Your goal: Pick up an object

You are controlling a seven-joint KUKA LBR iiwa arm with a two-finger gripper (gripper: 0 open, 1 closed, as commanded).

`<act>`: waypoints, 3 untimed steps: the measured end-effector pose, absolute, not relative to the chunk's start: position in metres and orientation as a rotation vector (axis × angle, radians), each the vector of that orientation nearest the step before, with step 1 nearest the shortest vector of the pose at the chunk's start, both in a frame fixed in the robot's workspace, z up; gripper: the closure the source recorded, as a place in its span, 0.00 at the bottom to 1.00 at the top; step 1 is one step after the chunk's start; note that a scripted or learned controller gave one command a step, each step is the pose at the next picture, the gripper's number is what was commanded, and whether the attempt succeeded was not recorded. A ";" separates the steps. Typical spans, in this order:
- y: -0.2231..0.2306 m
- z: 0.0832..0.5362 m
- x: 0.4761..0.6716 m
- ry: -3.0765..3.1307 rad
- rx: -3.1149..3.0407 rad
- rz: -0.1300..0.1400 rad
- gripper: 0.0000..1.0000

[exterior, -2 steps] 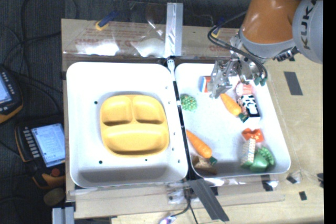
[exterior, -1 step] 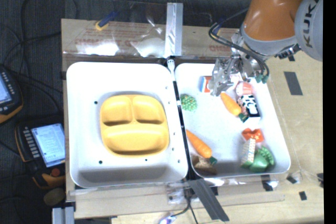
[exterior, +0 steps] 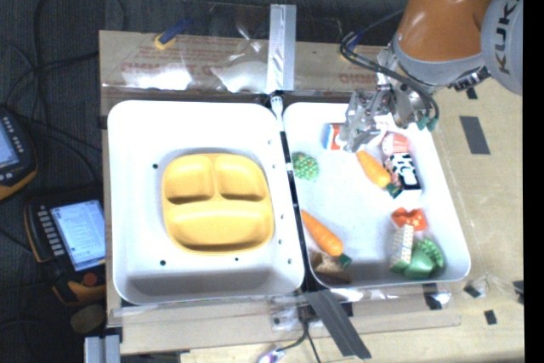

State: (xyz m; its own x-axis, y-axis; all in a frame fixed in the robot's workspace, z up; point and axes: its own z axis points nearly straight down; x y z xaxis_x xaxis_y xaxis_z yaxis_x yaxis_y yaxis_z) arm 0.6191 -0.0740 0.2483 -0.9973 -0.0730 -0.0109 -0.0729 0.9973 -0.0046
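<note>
Where bins meet, bumpy green ball.

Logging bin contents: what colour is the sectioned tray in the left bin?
Yellow tray, clearest in the camera view.

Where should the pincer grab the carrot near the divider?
Grip the carrot mid-body, across its width, coming from above. It lies flat and slanted, with bare floor on both long sides. Avoid its lower end, which crowds the brown item.
</note>
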 end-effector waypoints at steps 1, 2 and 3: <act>-0.074 0.258 0.620 3.125 -0.114 -0.010 1.00; -0.074 0.268 0.621 3.122 -0.113 -0.014 1.00; -0.074 0.277 0.622 3.118 -0.111 -0.017 1.00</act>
